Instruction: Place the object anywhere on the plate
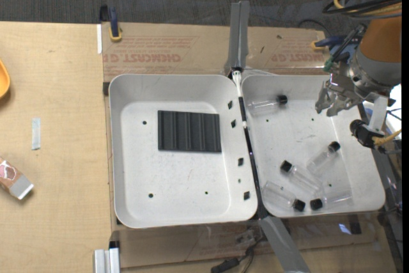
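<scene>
Several clear vials with black caps lie in the right bin [377, 198]; the nearest vial [265, 101] sits left of the claw [332, 105] at the far wall, long axis left-right; the dark plate [189, 131] is further left — claw's grip, can't tell.

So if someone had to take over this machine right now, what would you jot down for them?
Gripper: hangs over the upper right part of the right bin; nothing seen between its fingers.
Things: several clear vials with black caps lie in the right bin, one near its top left. The dark ridged plate lies in the left bin.
Done: nothing on the plate yet.
Left: pick a vial and set it on the plate.
</scene>
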`<state>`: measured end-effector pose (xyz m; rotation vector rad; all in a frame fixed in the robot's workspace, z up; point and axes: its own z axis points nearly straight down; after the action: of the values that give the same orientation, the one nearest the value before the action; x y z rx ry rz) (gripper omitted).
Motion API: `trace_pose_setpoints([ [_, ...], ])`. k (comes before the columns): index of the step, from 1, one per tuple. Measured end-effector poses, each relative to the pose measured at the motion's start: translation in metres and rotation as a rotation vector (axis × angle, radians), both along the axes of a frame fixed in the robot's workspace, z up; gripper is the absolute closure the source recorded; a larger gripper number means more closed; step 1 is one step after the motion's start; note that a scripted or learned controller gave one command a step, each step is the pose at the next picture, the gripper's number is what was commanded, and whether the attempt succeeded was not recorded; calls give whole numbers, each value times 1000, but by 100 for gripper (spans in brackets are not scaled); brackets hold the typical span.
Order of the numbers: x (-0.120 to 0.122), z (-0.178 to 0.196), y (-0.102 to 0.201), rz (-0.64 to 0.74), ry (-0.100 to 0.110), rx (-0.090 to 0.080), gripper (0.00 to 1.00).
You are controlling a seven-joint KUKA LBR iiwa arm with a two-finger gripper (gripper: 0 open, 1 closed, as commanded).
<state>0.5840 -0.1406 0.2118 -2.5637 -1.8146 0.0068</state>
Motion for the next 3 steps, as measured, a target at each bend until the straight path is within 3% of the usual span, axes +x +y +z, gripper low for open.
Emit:
trace_pose_setpoints([
  [1, 28, -19, 69, -113, -1, 0, 100],
  [2, 46, -21, 133, -452, -1, -2, 100],
  [3, 21, -22, 199, -687, 1, -4, 100],
])
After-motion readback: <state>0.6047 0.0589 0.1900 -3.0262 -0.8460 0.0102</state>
